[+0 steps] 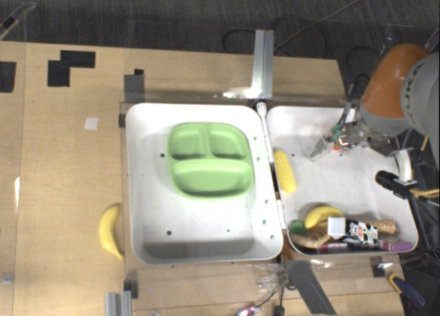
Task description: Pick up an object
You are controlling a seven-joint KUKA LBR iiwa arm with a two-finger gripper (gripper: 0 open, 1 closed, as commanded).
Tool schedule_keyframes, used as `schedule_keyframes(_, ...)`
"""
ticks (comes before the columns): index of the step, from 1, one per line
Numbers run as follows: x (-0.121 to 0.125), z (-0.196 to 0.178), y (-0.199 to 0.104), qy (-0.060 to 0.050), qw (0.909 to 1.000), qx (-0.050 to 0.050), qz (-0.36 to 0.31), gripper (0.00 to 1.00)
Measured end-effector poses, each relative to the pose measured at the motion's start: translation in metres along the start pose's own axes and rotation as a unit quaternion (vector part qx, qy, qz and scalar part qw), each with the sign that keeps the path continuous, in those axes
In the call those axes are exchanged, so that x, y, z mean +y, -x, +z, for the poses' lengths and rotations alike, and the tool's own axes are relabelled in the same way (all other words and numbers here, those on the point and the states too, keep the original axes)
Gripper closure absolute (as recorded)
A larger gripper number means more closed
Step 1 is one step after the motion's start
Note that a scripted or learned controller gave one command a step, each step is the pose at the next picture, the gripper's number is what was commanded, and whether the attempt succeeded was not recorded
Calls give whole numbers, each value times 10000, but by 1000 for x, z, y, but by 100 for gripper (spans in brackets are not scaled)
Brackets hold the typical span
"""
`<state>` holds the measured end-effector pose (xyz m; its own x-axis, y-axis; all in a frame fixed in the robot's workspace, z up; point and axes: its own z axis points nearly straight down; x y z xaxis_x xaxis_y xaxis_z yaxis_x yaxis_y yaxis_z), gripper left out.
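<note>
Arm over right bin, nothing picked yet.
Camera view: jaws (322, 148) hung low over the right bin's (302, 123) far half, open, nothing between them. Corn cob (284, 172) lay along that bin's left wall. Banana (322, 216), green toy (297, 226) and spotted toy (362, 231) were piled at its near edge. Left bin (141, 170) held a green divided plate (210, 158). Second banana (109, 231) sat on the desk (62, 170), by the left bin's near-left corner.
</note>
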<state>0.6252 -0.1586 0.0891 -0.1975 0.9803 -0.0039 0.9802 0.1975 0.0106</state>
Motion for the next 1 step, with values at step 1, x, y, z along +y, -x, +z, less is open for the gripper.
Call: schedule_keyframes(1,34,1,16,-10,9972,2,749,0)
